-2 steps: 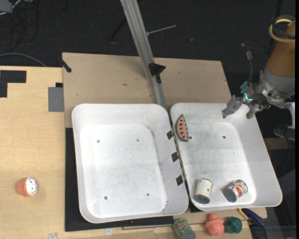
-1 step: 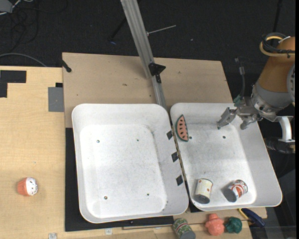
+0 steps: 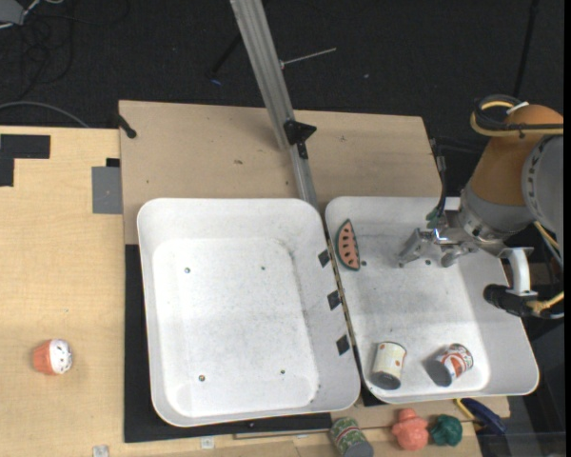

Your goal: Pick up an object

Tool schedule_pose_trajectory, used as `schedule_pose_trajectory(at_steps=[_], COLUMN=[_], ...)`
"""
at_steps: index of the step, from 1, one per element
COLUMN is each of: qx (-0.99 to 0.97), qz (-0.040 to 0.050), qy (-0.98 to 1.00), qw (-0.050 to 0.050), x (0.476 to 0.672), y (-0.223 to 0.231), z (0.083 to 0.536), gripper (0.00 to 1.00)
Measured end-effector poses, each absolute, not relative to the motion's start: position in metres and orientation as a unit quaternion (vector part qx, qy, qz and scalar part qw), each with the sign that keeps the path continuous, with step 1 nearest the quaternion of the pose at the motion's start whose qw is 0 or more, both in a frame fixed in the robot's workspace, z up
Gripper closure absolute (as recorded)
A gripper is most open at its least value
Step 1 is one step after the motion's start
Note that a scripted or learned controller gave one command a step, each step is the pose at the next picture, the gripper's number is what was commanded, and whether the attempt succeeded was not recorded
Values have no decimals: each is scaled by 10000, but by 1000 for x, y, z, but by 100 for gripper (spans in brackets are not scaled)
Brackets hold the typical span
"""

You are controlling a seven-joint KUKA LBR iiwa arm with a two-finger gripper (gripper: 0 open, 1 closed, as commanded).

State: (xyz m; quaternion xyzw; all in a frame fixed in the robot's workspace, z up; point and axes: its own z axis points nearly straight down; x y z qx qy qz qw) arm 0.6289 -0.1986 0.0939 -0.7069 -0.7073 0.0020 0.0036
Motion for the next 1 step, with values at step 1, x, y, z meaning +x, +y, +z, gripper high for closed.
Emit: schedule_pose_trajectory(at_steps=[1], qx=[-7071], qz=[11], qy=[-7071], qw=[19], x=[629], y=[-198], z=[91], gripper=[0])
